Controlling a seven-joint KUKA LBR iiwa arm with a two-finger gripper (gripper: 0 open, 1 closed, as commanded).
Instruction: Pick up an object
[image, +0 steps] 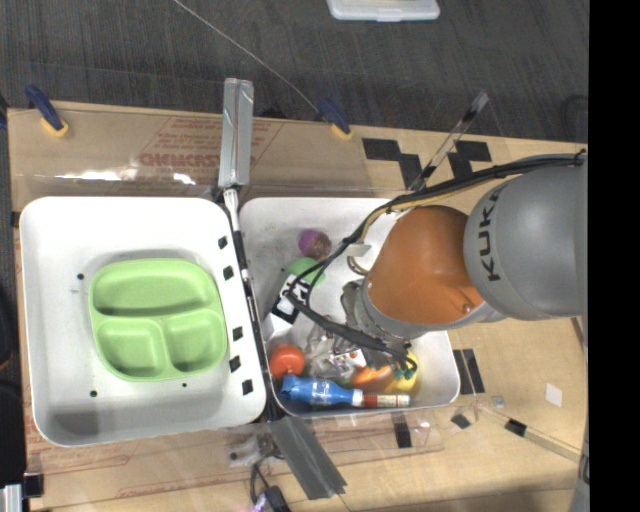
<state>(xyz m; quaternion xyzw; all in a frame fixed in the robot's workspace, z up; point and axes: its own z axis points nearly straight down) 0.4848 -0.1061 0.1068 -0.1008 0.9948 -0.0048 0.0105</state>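
I had the arm (440, 265) low over the right bin (440, 385). The blue bottle (320, 392) lay lower left of the wrist, long axis left-right. I couldn't tell the grip state.

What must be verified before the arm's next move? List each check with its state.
1. Gripper low over the clutter in the right white bin: ok.
2. Fingers open or shut: cannot tell, the wrist hides them.
3. An object held: cannot tell.
4. Targets within reach: ok; the blue bottle with white cap and the small orange ball lie just beside the gripper.
5. Purple ball apart from the pile, at the bin's far side: ok.
6. Green divided tray sits in the left white bin, away from the arm: ok.
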